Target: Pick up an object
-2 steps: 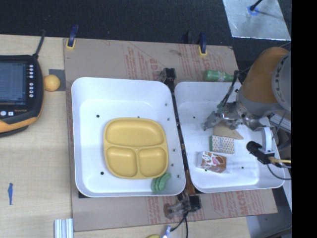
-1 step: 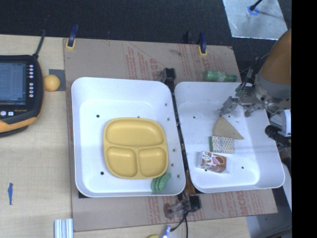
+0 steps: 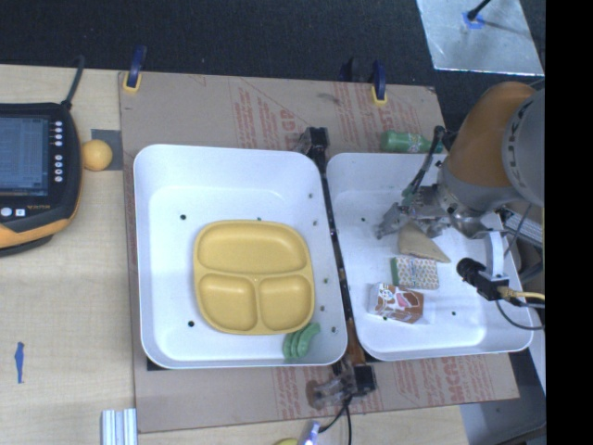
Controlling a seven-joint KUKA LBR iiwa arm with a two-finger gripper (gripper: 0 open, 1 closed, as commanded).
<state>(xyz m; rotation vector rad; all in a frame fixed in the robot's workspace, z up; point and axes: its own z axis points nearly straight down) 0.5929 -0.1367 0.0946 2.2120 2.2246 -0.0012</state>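
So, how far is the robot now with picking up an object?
Nothing looks picked up yet. The pincer is low in the right bin, close beside the pale wedge, but no object shows between its fingers. The two small printed packets lie flat in that bin, and the green item sits in the left bin beside the yellow tray. The grasp and lift remain.

Two white bins (image 3: 157, 248) (image 3: 357, 248) — one yellow tray (image 3: 252, 274), one green toy (image 3: 300, 341), one wedge (image 3: 422, 245), two small cartons (image 3: 416, 272) (image 3: 400, 302).

No legible txt or labels anywhere
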